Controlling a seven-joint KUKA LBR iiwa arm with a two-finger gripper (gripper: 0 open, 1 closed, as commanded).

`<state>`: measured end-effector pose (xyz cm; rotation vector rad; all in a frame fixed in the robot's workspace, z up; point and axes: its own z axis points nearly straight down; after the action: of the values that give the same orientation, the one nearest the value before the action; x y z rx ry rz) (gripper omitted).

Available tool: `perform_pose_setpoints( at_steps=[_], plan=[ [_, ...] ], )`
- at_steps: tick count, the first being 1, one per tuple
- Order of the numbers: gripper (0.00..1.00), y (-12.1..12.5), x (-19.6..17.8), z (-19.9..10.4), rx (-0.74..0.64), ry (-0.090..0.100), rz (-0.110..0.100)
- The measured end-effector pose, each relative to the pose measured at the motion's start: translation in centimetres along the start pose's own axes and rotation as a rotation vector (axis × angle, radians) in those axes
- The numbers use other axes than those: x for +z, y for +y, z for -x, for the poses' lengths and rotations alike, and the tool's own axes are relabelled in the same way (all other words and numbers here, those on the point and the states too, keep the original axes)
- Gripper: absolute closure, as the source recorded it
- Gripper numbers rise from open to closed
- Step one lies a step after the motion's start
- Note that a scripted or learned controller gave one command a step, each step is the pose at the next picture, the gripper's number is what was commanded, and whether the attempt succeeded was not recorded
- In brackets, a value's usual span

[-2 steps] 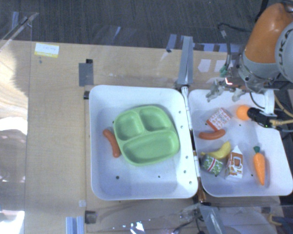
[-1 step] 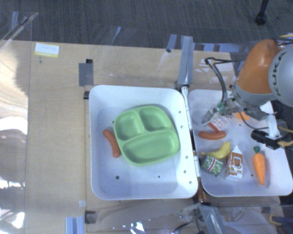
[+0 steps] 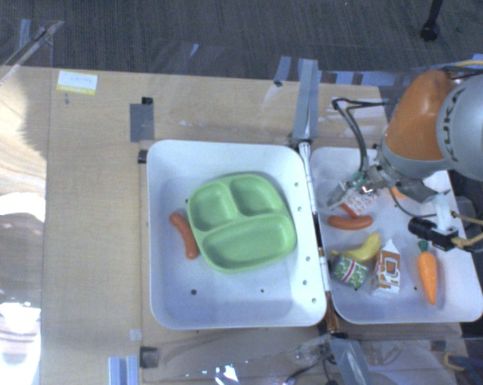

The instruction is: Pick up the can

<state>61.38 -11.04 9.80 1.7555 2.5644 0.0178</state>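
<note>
— What do you have in front of you, biggest first?

— You have the wooden bench (image 3: pixel 81 215) under everything, and on it the left bin (image 3: pixel 157 295) and the right bin (image 3: pixel 466 299), side by side with their rims almost meeting. The arm (image 3: pixel 422 127) comes in from your right, its orange band over the far part of the right bin.

— And inside the bins?

— In the left bin you will see a green divided plate (image 3: pixel 241 223) near the middle, with a reddish sausage (image 3: pixel 184 236) lying just beside its left edge. Your right bin is more crowded: a small carton (image 3: pixel 388 271) and a carrot (image 3: pixel 428 275) toward the near side, a banana (image 3: pixel 366 247) left of the carton, and a second sausage (image 3: pixel 350 223) just beyond the banana.

— Where is the can?

— Your can (image 3: pixel 350 273) lies on its side in the near left corner of the right bin, close against the banana and just beside the carton. Its label is green, white and red.

— And the gripper?

— You will find the gripper (image 3: pixel 360 187) in the far left part of the right bin, over a small red-and-white packet (image 3: pixel 359 205), well apart from the can. Whether the hand is apart or together, I cannot tell; it is too small and cluttered there. Nothing shows the can in its hold.
</note>
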Motion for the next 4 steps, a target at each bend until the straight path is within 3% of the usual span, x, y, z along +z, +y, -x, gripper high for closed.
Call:
perform_pose_setpoints(
  at_steps=[1,2,3,4],
  plan=[
    [0.0,-0.6,-0.1,-2.3,-0.001,0.0,0.003],
    [0.0,-1.0,-0.1,-2.2,-0.016,0.001,0.006],
    [0.0,-0.3,0.2,-1.4,-0.018,0.01,-0.006],
    [0.0,1.1,0.2,-1.3,-0.031,0.008,-0.005]
  ],
)
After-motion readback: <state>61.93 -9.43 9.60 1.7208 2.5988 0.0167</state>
